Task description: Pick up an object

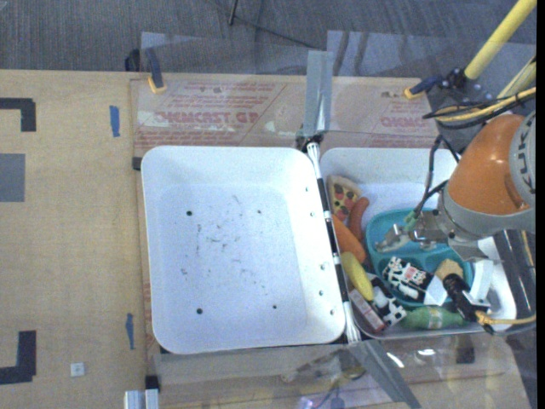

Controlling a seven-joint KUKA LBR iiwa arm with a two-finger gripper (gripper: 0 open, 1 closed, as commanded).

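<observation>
Smooth white plastic for the left bin (pixel 230 245), faintly scuffed and speckled with dark flecks. Same glossy white for the right bin (pixel 383 164). Matt light wood across the bench (pixel 68 254) (blue tape strips stuck on). Glossy orange shell on the arm (pixel 485 177). Shiny teal plastic for the dish (pixel 387 228); smooth, waxy yellow on the toy banana (pixel 358 275).

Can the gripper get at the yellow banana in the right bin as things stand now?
Probably yes. The banana lies uncovered along the left wall of the right bin, and the gripper is just to its right, over the teal dish. The wall and the toys close beside it leave little room.
</observation>
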